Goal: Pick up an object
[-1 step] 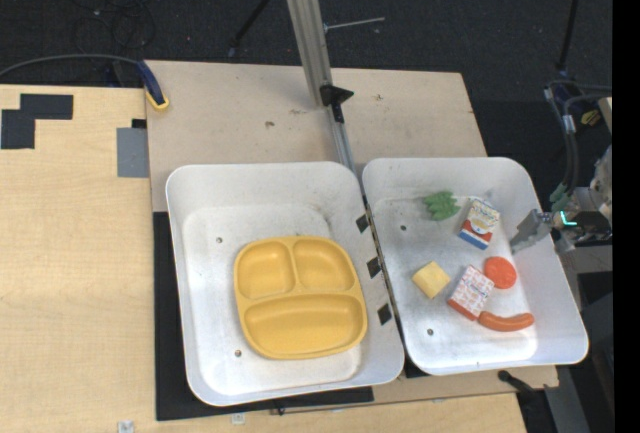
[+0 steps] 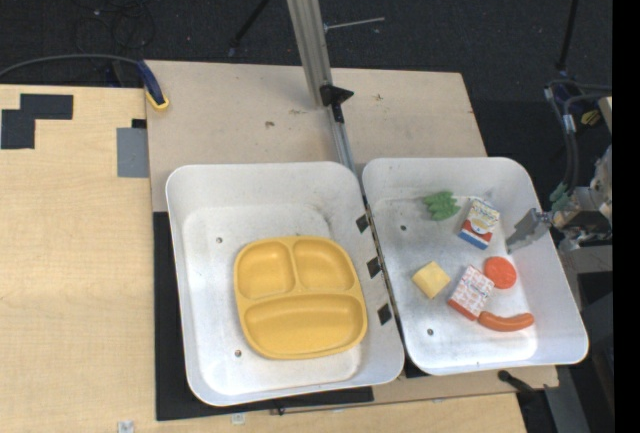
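The right bin (image 2: 545,336) holds several small items. A green broccoli-like piece (image 2: 439,205) lies near its back, with a small white carton (image 2: 480,223) to the right of it. Further forward sit a yellow block (image 2: 431,279), an orange-red round piece (image 2: 500,272), a red-and-white box (image 2: 470,292) and a reddish sausage (image 2: 505,322). My gripper (image 2: 527,227) reaches in over the bin's right rim, just right of the carton and above the round piece. Nothing is visibly held in it.
The left bin (image 2: 200,211) holds a yellow divided plate (image 2: 298,297). An upright metal post (image 2: 308,31) stands behind the bins where they meet. Arm parts and cables (image 2: 585,181) crowd the right edge.
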Controlling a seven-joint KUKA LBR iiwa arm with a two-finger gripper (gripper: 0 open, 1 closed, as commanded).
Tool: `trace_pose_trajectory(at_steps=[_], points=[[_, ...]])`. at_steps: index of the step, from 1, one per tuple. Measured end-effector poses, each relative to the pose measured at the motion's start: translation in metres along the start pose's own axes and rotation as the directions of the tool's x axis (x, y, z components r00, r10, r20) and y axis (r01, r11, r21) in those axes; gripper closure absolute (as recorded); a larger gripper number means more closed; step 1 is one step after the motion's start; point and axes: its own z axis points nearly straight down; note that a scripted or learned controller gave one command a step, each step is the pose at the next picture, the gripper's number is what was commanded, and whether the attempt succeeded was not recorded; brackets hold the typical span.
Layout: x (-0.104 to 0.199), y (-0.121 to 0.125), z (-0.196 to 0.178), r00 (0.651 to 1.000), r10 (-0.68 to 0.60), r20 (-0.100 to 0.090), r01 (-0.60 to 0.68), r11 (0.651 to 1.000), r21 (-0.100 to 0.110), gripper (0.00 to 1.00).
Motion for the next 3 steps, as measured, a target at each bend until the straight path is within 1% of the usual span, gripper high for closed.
trace_pose_trajectory(at_steps=[1,3], points=[[-0.006,0.001,0.046,1.000,0.000,-0.001,0.000,1.000,0.004,0.00],[0.000,0.015,0.142,1.000,0.000,-0.002,0.000,1.000,0.005,0.00]])
